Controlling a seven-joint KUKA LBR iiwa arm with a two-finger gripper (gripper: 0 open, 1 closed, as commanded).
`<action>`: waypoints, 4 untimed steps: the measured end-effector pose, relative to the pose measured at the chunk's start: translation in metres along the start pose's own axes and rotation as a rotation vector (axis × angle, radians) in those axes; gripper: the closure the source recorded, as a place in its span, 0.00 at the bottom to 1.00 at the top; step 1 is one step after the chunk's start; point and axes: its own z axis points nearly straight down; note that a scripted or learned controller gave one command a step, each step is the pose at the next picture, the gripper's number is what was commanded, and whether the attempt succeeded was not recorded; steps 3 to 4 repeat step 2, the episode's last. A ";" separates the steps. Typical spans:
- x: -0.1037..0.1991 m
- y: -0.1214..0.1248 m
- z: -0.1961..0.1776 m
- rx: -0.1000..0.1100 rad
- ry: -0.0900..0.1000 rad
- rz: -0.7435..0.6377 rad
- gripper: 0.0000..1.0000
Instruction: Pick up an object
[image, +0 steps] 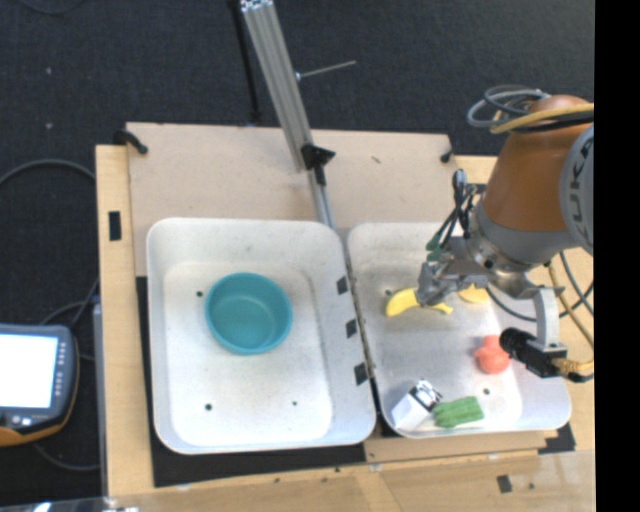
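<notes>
Left bin (180, 300): holds a teal bowl (248, 313).
Right bin (395, 245): holds a banana (404, 303), a red ball (490, 356), a green block (458, 412) and a small white box (408, 409).
Gripper (432, 293): low over the banana, at its right end; grip state cannot be told.
Arm (535, 190): above the right bin's far right part.

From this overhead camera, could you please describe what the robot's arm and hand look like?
The arm is bulky and rounded, with a broad orange band over a grey body. Pale looped cables rise above it, and dark and green wires run down its side towards the hand, a small grey metallic unit. A black fitting with an orange-tipped lead hangs from a pale bracket beside it.
</notes>
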 end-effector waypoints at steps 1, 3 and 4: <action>0.060 0.002 -0.004 0.000 0.000 -0.001 1.00; 0.113 -0.010 0.009 0.004 -0.001 0.002 1.00; 0.113 -0.010 0.009 0.004 -0.001 0.002 1.00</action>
